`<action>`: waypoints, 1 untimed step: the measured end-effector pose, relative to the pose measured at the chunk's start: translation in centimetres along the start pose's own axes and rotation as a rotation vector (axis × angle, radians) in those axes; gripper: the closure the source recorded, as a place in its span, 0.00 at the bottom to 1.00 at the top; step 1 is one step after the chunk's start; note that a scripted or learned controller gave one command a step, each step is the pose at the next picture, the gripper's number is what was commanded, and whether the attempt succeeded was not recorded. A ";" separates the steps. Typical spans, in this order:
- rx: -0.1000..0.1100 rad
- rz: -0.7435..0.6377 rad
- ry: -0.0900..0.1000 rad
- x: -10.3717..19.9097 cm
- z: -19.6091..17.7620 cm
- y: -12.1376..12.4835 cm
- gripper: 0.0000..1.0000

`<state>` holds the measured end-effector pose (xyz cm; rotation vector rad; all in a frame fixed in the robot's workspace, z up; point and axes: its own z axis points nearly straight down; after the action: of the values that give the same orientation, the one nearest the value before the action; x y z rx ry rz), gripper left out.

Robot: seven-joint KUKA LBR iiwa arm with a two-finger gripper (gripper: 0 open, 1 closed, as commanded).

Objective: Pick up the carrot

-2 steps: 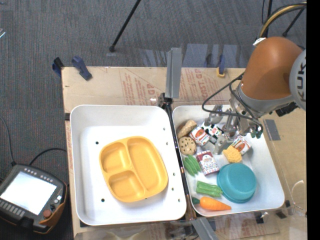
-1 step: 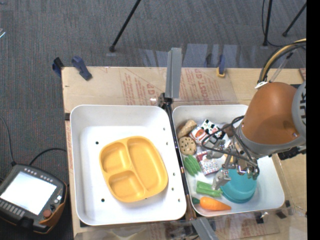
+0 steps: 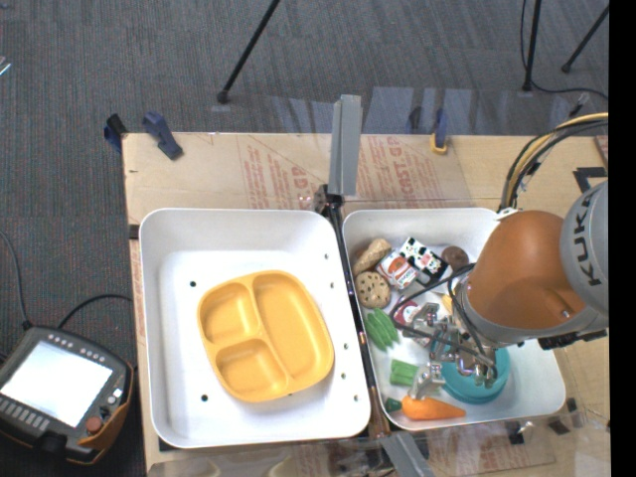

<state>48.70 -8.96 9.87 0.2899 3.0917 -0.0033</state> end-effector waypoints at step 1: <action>-0.001 -0.049 0.024 -11.3 1.0 -0.9 0.00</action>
<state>59.61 -11.98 9.28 0.2153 3.1217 -0.0003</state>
